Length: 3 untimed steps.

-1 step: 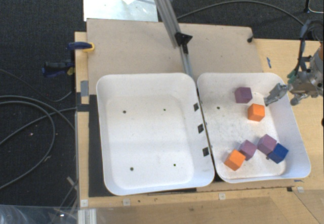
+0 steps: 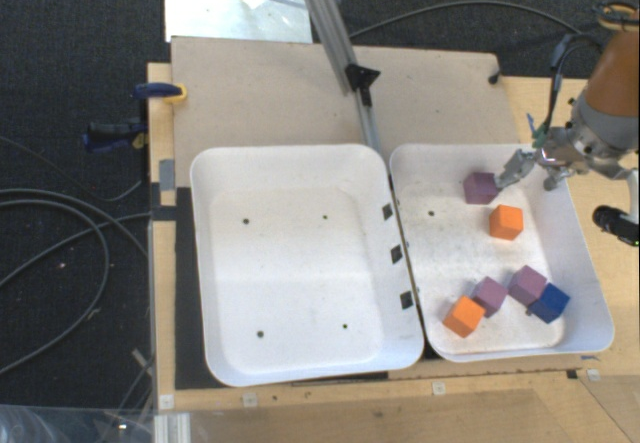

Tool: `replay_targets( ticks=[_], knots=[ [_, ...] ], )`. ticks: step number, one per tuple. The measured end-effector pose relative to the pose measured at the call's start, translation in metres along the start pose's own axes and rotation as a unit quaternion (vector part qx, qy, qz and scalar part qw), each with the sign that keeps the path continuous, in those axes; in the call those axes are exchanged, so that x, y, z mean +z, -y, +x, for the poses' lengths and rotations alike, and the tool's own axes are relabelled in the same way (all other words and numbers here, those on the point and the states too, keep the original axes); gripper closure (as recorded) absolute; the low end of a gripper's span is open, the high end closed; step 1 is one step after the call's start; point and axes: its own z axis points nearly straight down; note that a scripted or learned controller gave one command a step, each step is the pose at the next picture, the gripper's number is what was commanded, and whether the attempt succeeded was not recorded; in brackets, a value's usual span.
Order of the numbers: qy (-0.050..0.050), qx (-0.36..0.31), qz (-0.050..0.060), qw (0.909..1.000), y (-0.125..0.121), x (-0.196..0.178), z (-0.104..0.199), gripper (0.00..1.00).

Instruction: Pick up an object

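**Purple cube under approach — grasp not yet made**

Purple, matte and square-edged, the nearest cube [image 2: 480, 187] lies in the upper part of the right bin [image 2: 590, 311], with the pincer [image 2: 532, 167] just beside its right side near the bin's top-right corner. Nothing is seen between the pincer's tips; whether they are spread or pressed together cannot be told at this size.

Step in hand, as judged: approach and alignment, before any closing.

Next move calls for:
- centring the pincer over the purple cube, or over the orange cube [image 2: 506, 222] just below it
- descending so the tips straddle two opposite flat faces — a skewed approach is likely to push the block aside.

Materials and shapes: the blocks look like small, dull-surfaced cubes. A second orange cube [image 2: 464, 316], two more purple cubes [image 2: 490, 294] and a blue cube [image 2: 549, 303] cluster, touching or nearly so, at the bin's lower edge. Both bins are smooth white shallow trays with rounded corners; the left bin [image 2: 215, 231] adjoins on the fibreboard table [image 2: 260, 91].
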Motion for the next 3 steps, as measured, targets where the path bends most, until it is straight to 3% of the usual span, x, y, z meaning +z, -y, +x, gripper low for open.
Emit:
replay_targets(
  ticks=[1, 2, 3],
  knots=[
    [0.002, 0.002, -0.007, 1.0000, -0.050, 0.056, -0.013, 0.00],
    [0.003, 0.000, -0.013, 0.9999, -0.013, 0.068, -0.011, 0.00],
    [-0.002, -0.001, 0.001, 1.0000, 0.007, 0.086, 0.054, 0.00]
  ],
)
